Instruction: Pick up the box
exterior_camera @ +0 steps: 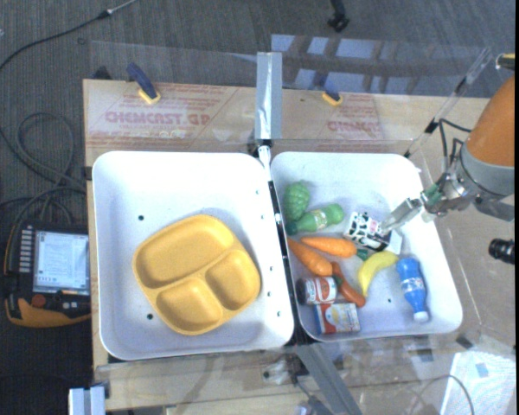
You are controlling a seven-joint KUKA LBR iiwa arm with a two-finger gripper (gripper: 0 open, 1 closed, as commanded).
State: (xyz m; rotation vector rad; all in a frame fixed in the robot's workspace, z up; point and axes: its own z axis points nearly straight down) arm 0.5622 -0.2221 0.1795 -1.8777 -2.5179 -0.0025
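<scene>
A small black-and-white patterned box (360,228) lies in the right bin (432,314), near its middle. My gripper (391,222) reaches in from the right, and its tip sits low at the box's right edge, touching or nearly touching it. The box rests on the bin floor among other items, with an orange carrot (327,246) just to its left and a yellow banana (376,270) below it.
The right bin also holds a green broccoli (296,199), a green pepper (321,219), a can (317,290), an orange-and-white carton (337,318) and a blue bottle (412,287). A yellow divided tray (196,272) lies in the left bin (121,188).
</scene>
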